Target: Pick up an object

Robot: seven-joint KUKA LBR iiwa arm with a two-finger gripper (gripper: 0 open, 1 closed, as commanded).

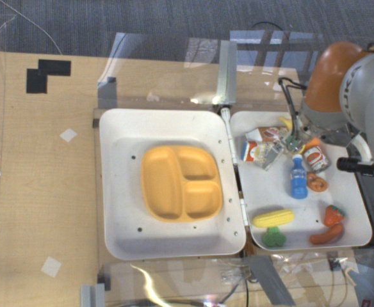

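while the pincer (pixel 283 144) hangs over the right bin (pixel 360 232), i cannot tell its state.

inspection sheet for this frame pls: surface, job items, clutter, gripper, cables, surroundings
Surface: wooden bench bearing left bin and right bin, side by side.
Job's things: in the right bin, blue bottle, corn cob, broccoli, sausage, red-and-white carton, small can, doughnut, red vegetable.
Clutter: yellow divided tray in the left bin.
Grippers: gripper low over the right bin's far side, by the carton; jaw state unreadable.
Cables: thin dark cable by the wrist.
Surroundings: grey carpet beyond; black marks on the bench.
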